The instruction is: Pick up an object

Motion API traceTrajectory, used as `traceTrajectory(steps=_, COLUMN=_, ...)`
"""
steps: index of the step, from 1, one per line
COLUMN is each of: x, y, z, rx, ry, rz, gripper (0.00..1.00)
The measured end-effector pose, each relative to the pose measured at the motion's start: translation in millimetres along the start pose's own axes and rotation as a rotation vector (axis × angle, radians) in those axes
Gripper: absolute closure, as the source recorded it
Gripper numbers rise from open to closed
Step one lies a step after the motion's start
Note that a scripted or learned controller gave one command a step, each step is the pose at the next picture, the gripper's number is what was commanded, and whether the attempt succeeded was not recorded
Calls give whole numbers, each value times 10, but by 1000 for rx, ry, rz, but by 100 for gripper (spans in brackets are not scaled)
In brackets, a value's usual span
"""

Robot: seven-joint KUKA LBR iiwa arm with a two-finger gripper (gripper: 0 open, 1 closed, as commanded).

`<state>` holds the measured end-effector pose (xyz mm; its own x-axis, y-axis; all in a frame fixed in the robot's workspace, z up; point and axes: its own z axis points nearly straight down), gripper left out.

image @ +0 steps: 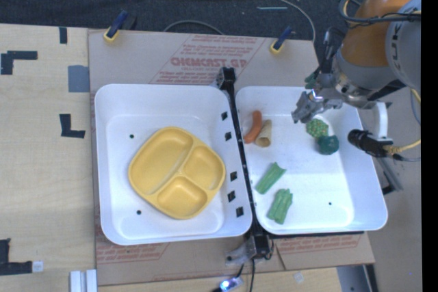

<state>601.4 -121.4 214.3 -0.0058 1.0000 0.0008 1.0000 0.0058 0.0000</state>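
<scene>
Fixed overhead slant on both bins [102,147]

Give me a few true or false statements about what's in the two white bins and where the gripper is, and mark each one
1. The yellow divided plate lies in the left bin. True.
2. The gripper hangs over the left bin. False: it is over the right bin, near its far side.
3. Two green pieces, green piece A and green piece B, lie in the near half of the right bin. True.
4. The orange carrot-like piece rests on the yellow divided plate. False: it lies in the right bin, near the divider between the bins.
5. The green broccoli-like piece is in the right bin, close to the gripper. True.
</scene>
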Motion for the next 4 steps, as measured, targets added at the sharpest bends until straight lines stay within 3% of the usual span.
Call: traceTrajectory(steps=4, x=2015, y=-26, z=122, rx=2, ry=0, rz=-1, gripper=100)
